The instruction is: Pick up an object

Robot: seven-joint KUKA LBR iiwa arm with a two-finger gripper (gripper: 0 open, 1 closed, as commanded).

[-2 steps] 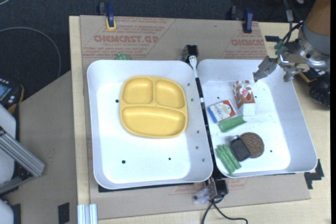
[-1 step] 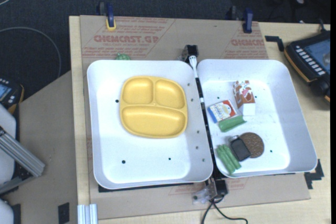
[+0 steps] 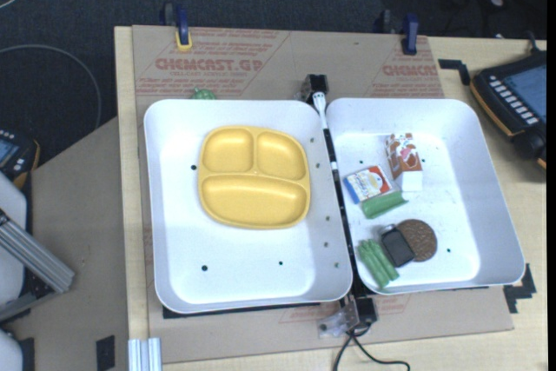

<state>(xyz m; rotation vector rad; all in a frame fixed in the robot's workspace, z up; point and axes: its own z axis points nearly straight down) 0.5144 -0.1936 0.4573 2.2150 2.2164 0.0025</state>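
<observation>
Since the hand's state cannot be told, approach the small carton [image 3: 404, 155] in the right bin [image 3: 486, 187]; it stands apart from its neighbours.

Yellow divided plate [image 3: 254, 176], white bins [image 3: 174, 213], brown cookie [image 3: 420, 238], green sticks [image 3: 378, 262], red-and-white carton [image 3: 404, 156].

Honestly, I can't tell the arm's pose or how its wrist is angled from this overhead shot, so I've got nothing solid to say about it.
</observation>
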